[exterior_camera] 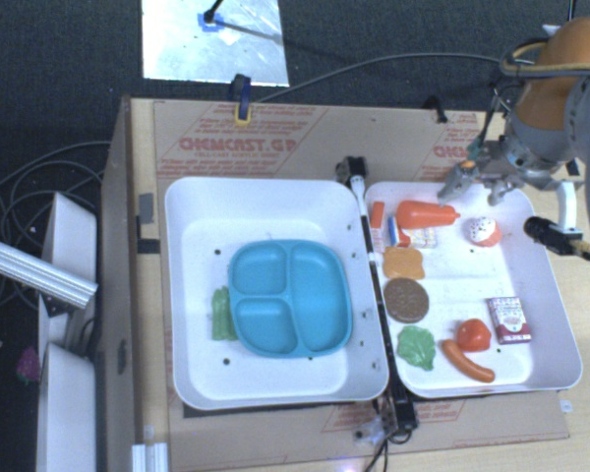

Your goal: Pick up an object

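The light is soft and even, a bit dim and bluish. The white bins (275, 205) look bright. A shiny silver sheet (214, 26) glares, far left of the jaws. Everything looks slightly fuzzy and grainy.

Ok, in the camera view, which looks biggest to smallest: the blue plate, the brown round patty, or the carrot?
1. Blue plate, by far the largest.
2. and 3. Carrot and brown patty look too close to rank: the carrot is longer, the patty wider.
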